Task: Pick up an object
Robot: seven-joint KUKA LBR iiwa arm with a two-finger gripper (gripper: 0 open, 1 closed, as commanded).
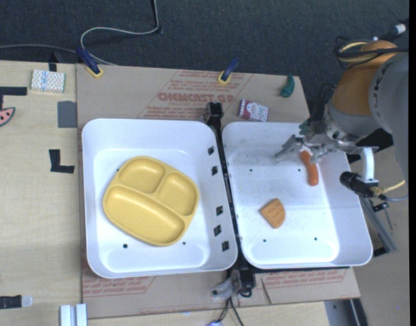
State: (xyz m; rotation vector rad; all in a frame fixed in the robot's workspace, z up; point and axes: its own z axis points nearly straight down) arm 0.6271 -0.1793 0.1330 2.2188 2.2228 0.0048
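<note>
Metal claw [304, 149], fingers spread open, hangs over the right bin [344, 246] touching a smooth orange carrot [310, 169].

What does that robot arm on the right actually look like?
The arm is bulky and rounded, grey with an orange band above the wrist. Yellow and dark cables loop over its top. Its end effector is small, metallic grey, with thin silvery prongs.

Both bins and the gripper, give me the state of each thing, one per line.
Yellow divided plate: lying flat in the left bin.
Tan cracker-like piece: lying loose in the right bin.
Orange carrot-like piece: lying on the right bin's floor, just under the gripper.
Gripper: low over the right bin.
</note>
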